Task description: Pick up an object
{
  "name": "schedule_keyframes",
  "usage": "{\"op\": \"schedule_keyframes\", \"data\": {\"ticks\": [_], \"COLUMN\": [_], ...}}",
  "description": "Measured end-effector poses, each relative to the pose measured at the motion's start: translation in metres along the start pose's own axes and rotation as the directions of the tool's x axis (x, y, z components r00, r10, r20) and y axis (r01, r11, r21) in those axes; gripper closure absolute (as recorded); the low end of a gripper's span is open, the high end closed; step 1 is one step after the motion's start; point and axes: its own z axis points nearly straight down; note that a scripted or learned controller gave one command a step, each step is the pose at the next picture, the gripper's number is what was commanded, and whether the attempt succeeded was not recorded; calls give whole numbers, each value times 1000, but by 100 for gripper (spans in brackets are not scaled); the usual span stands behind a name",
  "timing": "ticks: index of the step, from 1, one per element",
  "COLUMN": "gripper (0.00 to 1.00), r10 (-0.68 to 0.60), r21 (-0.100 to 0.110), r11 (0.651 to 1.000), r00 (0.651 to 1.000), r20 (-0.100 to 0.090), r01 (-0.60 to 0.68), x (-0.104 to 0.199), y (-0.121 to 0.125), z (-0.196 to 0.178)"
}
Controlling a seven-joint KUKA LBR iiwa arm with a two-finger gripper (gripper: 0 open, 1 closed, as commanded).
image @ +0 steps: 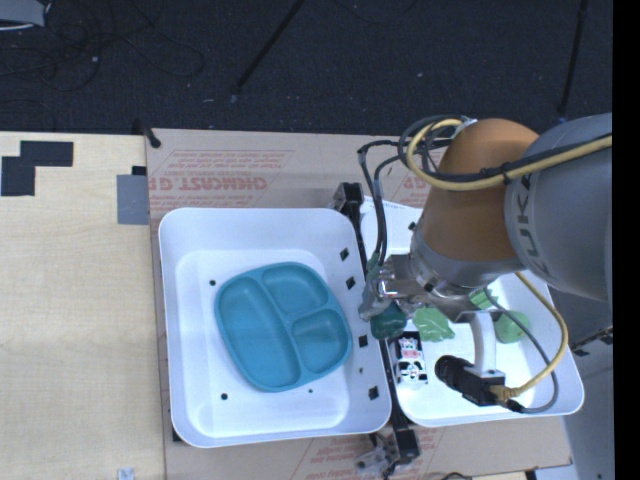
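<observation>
- Leftmost, the left bin (180, 268) holds a blue divided plate (282, 324), lying flat.
- Next, the tool (385, 313) hangs over the right bin's (560, 393) left edge; I cannot tell its state.
- Green pieces (436, 323) and a small black-and-white item (408, 358) lie just beside it.

I see even overhead light and a dim top of frame. The glossy white plastic left bin (190, 268) glares slightly. Focus is soft throughout.

White bins: two, side by side (180, 268) (560, 393)
Blue divided plate: one (280, 323), in the left bin
Green pieces: three (388, 321) (436, 323) (510, 327), in the right bin
</observation>
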Motion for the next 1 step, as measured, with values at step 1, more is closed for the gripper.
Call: {"op": "schedule_keyframes", "data": {"ticks": [1], "gripper": [100], "r10": [2], "r21": [1], "r11": [1000], "r00": [1000], "r20": [0], "r01": [-2], "x": [54], "y": [-5], "z": [-2]}}
